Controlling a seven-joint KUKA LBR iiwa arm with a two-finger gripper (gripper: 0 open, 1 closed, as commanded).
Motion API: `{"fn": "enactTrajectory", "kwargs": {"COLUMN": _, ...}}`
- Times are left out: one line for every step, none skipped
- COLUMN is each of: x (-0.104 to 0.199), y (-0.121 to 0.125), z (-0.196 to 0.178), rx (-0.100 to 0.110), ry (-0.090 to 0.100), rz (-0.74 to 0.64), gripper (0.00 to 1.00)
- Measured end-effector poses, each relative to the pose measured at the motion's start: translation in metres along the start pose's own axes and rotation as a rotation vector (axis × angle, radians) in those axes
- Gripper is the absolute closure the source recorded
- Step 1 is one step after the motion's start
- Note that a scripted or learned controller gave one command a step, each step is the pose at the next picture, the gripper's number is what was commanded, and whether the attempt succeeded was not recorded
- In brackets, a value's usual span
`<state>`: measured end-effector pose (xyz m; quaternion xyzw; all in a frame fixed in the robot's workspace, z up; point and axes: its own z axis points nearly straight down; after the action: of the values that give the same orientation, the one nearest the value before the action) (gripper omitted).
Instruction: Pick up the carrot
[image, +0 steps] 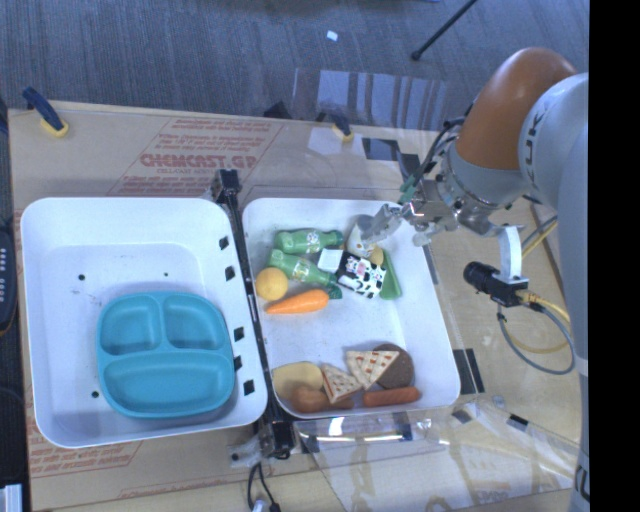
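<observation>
Lying on its side in the left-centre of the right bin (445, 345): the carrot (298, 302), tip pointing left, thick end right. Touching or nearly touching its far-left end: a yellow lemon-like fruit (270, 283). Crowding just beyond: green bottle-shaped toys (305, 252) and a black-and-white cow-patterned block (362, 275). Sitting at the near edge, well apart: toast slices, pizza wedges and a sausage (392, 397). Resting in the left bin (40, 300): a blue divided plate (165, 353).

Hovering over the far-right corner of the right bin: the gripper (378, 226), carrying nothing visible; whether spread or pressed together, impossible to tell.

Risks, as judged: descending too far from the carrot and nudging the cow block; clipping the lemon during closure; slipping along the carrot's tapered, smooth body if closing near the tip rather than mid-length.
</observation>
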<state>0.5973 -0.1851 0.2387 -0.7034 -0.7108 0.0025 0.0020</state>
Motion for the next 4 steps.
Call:
{"fn": "enactTrajectory", "kwargs": {"x": 0.073, "y": -0.028, "z": 0.133, "rx": -0.012, "ry": -0.001, "rz": -0.122, "gripper": 0.00}}
{"fn": "enactTrajectory", "kwargs": {"x": 0.072, "y": -0.025, "z": 0.119, "rx": -0.016, "ry": -0.003, "rz": -0.128, "gripper": 1.00}}
{"fn": "enactTrajectory", "kwargs": {"x": 0.072, "y": -0.026, "z": 0.120, "rx": -0.014, "ry": -0.004, "rz": -0.129, "gripper": 0.00}}
{"fn": "enactTrajectory", "kwargs": {"x": 0.151, "y": -0.021, "z": 0.045, "rx": -0.003, "ry": -0.001, "rz": -0.053, "gripper": 0.00}}
